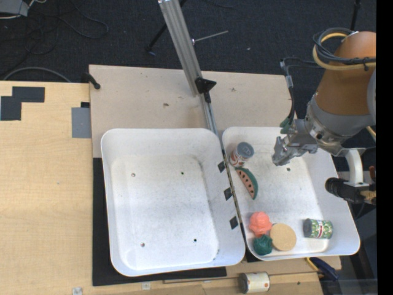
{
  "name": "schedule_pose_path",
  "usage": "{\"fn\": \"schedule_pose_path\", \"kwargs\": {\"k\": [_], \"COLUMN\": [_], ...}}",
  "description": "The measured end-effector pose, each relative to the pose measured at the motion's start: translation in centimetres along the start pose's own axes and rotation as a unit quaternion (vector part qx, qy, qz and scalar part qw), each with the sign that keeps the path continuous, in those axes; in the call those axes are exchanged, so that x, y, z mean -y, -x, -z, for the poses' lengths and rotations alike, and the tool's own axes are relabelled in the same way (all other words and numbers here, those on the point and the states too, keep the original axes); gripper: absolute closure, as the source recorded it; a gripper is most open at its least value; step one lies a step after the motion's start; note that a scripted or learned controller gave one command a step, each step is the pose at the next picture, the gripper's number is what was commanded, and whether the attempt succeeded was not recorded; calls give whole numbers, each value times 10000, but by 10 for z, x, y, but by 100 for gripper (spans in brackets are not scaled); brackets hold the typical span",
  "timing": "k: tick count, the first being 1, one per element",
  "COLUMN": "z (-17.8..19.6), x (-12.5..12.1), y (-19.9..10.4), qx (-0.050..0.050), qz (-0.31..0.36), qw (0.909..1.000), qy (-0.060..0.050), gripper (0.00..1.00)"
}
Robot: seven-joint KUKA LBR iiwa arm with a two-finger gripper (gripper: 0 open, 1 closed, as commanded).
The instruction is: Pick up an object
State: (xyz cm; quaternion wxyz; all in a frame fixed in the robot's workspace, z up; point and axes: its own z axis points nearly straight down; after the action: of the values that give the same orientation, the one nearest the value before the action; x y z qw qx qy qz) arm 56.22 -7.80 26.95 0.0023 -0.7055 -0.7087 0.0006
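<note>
The grey two-finger gripper (pixel 284 155) hung over the far part of the right-hand shallow white bin (pixel 344 241), and whether it was wide or narrow could not be told from this slant; nothing showed in its grasp. Nearest to it, just to the left, lay a small can with a grey lid and a reddish label (pixel 241 153), tipped against the bin's left wall; it looked stiff and smooth, likely to roll or slip, so a squeeze across the body rather than the lid would have suited. Just near of that sat a curved watermelon-slice toy, green rind and red flesh (pixel 249 182); thin, probably light, best pinched across its narrow width. Down at the near end clustered a soft-looking pink-orange lumpy ball (pixel 260 222), a dark green knobbly piece (pixel 263 244) touching it, and a flat tan disc (pixel 284 236) beside both; the disc lay low and seemed hard to get under; the crowding risked a nudge. Off to the right, apart, rested a small green-and-white printed can on its side (pixel 318 228); rigid, a roller. The left-hand white bin (pixel 123 141) sat beside.
</note>
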Motion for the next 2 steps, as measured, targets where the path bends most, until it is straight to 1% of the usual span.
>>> {"fn": "schedule_pose_path", "kwargs": {"k": [1, 2], "z": [-20, -18], "x": [-3, -4], "y": [-52, -102], "qx": [-1, 4], "qz": [-4, -4], "qw": [10000, 10000], "qy": [-9, 6], "gripper": [100, 100]}}
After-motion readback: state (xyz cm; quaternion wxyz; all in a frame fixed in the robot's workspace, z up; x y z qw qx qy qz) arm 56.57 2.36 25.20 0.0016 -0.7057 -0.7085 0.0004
